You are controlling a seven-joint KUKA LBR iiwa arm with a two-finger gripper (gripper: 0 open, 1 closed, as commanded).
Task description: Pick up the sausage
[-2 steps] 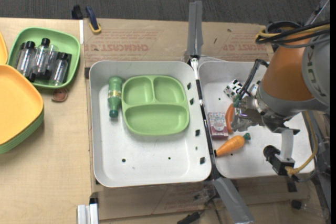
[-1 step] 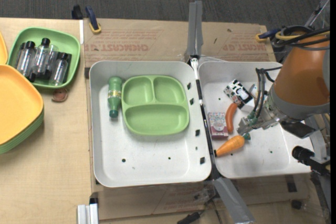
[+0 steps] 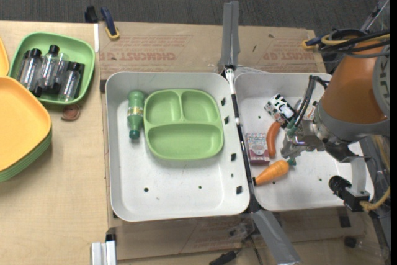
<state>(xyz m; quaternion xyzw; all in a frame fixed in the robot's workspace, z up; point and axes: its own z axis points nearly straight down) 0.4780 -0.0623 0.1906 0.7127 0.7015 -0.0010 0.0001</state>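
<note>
The sausage (image 3: 273, 138), a small orange-red link, lies in the right bin (image 3: 310, 195) near its middle left. My gripper (image 3: 291, 147) hangs low in that bin just to the right of the sausage, under the orange-banded wrist (image 3: 353, 93). Nothing shows between the gripper and the sausage, and they look close, perhaps touching. A toy carrot (image 3: 273, 172) lies just below the gripper.
A small red packet (image 3: 257, 147) sits left of the sausage. A black-and-white item (image 3: 280, 107) lies above it. The left bin (image 3: 124, 189) holds a green divided plate (image 3: 183, 123) and a green bottle (image 3: 134, 113). Off to the left stand orange plates (image 3: 18, 133) and a green tray of bottles (image 3: 53, 68).
</note>
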